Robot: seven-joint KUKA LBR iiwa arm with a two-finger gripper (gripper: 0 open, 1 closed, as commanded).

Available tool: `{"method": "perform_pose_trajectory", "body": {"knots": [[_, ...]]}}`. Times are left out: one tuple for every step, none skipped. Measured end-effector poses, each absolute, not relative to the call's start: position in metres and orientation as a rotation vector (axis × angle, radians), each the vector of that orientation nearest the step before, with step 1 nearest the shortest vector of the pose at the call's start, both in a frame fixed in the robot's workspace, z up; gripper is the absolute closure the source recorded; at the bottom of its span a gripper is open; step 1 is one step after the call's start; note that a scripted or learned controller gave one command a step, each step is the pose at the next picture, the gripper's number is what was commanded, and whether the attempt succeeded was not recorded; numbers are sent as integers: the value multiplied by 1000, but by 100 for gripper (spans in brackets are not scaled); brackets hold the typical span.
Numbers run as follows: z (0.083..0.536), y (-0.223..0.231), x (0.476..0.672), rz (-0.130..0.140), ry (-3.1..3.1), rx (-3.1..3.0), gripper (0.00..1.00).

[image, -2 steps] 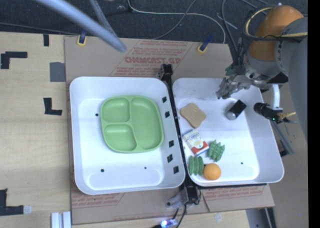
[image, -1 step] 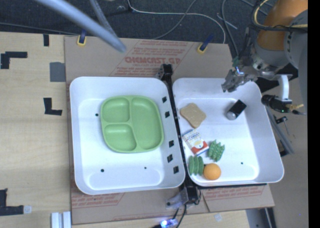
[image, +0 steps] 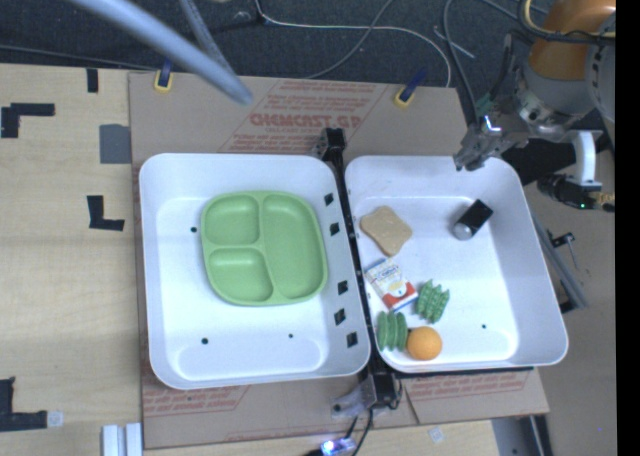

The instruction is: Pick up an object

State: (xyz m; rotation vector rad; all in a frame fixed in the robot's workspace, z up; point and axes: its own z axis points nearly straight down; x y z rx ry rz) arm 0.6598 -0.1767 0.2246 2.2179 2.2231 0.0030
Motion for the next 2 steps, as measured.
{"method": "perform_pose_trajectory", "body": {"knots": [[215, -128, 649, -3, 2228, 2218, 100], [224, -80, 626, -1, 2228, 2218, 100]]}}
